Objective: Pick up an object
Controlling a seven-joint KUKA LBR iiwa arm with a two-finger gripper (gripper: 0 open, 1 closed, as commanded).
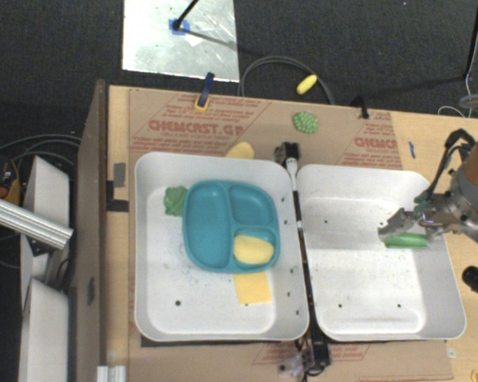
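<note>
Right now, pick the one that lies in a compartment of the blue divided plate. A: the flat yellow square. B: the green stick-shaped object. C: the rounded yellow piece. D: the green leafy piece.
C: the rounded yellow piece sits in the lower right compartment of the blue divided plate, while the flat yellow square and green leafy piece lie on the left bin's floor beside the plate.

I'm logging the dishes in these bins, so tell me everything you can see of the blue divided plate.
The blue divided plate is teal, plastic-looking, rounded-square, with raised ridges splitting it into three compartments. It lies flat and upright in the left bin, near its middle. A yellow lemon-like piece rests in its lower right compartment. A green leafy piece sits at its left edge, and a flat yellow slice lies just below it.
</note>
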